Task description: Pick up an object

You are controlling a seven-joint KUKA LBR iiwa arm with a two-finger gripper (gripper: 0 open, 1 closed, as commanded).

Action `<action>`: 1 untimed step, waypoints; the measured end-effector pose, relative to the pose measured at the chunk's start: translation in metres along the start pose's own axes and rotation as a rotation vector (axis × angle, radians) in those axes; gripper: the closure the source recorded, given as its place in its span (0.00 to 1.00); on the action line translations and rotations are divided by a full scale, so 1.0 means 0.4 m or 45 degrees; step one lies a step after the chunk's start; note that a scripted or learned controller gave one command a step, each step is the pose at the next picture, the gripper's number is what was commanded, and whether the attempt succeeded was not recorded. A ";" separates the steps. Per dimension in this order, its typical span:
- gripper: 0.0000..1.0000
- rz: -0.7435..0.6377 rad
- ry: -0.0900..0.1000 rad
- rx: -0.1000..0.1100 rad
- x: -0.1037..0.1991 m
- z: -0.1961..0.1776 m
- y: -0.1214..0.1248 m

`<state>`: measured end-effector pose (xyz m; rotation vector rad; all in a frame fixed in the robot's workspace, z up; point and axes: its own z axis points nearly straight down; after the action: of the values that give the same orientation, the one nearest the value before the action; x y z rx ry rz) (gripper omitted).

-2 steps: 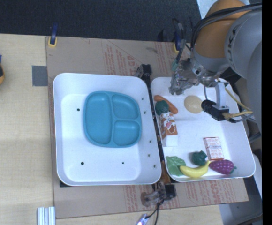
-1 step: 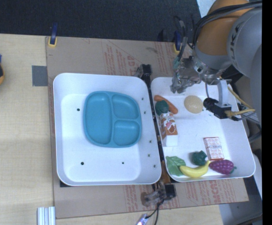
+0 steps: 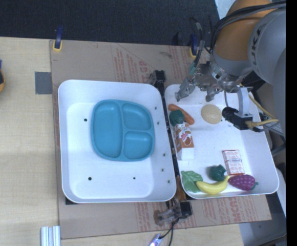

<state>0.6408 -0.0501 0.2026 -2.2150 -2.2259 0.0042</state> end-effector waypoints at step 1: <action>0.00 0.000 0.000 0.002 0.012 0.027 0.005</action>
<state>0.6430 -0.0454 0.1919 -2.2142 -2.2248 0.0062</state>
